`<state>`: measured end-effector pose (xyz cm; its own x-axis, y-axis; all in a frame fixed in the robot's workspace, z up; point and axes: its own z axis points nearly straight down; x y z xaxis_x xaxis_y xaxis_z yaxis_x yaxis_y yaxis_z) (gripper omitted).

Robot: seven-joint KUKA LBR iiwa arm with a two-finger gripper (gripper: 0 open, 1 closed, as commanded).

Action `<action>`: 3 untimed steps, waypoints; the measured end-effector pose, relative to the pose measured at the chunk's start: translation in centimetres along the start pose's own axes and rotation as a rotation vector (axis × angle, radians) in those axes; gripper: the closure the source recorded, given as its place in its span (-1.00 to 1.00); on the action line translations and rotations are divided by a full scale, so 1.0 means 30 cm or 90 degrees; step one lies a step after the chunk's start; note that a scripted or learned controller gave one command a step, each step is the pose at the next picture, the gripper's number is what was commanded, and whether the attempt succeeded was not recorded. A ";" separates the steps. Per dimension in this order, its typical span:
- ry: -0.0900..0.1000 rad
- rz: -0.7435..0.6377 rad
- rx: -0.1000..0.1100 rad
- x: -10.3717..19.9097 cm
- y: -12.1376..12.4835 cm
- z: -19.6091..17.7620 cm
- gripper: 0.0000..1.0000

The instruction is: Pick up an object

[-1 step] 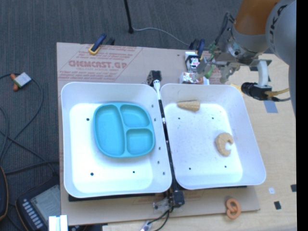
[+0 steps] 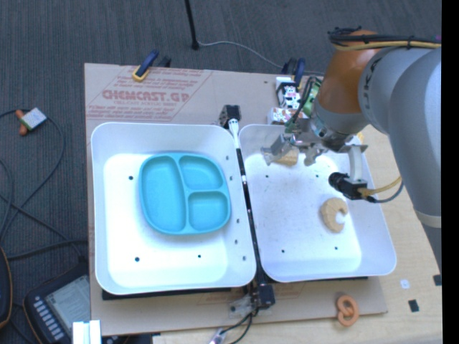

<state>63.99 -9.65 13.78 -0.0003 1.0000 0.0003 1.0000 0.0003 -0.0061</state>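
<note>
A tan, bread-like piece (image 2: pixel 288 158) lies at the far edge of the right bin (image 2: pixel 373 264). My gripper (image 2: pixel 290 154) hangs over it, fingers spread to either side; the left fingertip (image 2: pixel 272 153) stands apart from the piece, so the gripper looks open and not closed on it. A pale bagel-shaped object (image 2: pixel 334 214) rests on the floor of the same bin, to the right of centre and nearer the front than the gripper. The grey arm with its orange band (image 2: pixel 348 77) comes in from the upper right.
The left bin (image 2: pixel 115 264) holds a blue three-compartment plate (image 2: pixel 184 193). A black divider (image 2: pixel 242 185) runs between the bins. An orange ring (image 2: pixel 347 309) lies on the cardboard in front of the right bin. Clamps sit along the far edge of the board (image 2: pixel 147 64).
</note>
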 end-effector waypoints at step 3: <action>-0.004 0.002 -0.009 -0.105 -0.461 0.138 1.00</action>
<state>50.13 -12.80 9.73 0.0033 1.0000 -0.0053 1.0000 -0.0033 0.0080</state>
